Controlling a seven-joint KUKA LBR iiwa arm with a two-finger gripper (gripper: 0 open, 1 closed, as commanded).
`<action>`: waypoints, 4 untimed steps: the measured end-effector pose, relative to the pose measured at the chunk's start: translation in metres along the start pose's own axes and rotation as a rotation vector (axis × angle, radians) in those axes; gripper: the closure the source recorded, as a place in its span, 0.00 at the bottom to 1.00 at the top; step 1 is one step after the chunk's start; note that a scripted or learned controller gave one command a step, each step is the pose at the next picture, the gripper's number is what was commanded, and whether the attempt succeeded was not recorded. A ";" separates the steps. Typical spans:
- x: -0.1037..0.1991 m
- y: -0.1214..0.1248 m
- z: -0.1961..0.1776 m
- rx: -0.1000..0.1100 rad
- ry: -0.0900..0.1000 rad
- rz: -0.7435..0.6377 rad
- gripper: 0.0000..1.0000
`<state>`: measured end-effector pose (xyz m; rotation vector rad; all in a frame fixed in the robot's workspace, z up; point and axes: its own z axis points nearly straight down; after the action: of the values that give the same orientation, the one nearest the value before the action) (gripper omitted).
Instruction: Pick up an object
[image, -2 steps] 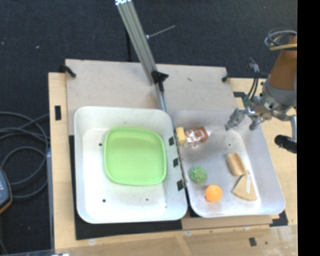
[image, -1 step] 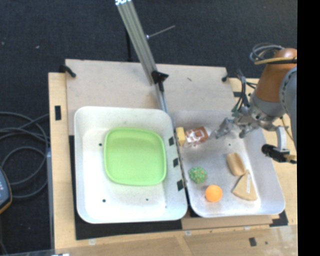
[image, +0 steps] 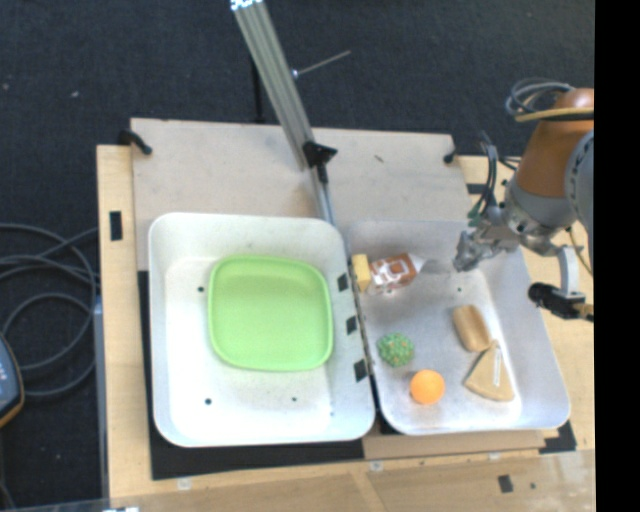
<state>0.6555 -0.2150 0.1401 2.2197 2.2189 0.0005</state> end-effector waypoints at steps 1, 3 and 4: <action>0.000 -0.003 -0.044 -0.002 0.001 0.001 1.00; 0.004 -0.008 -0.136 -0.003 0.001 0.000 1.00; 0.045 -0.001 -0.135 0.001 0.002 -0.003 1.00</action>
<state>0.6541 -0.1693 0.2749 2.2179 2.2237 0.0010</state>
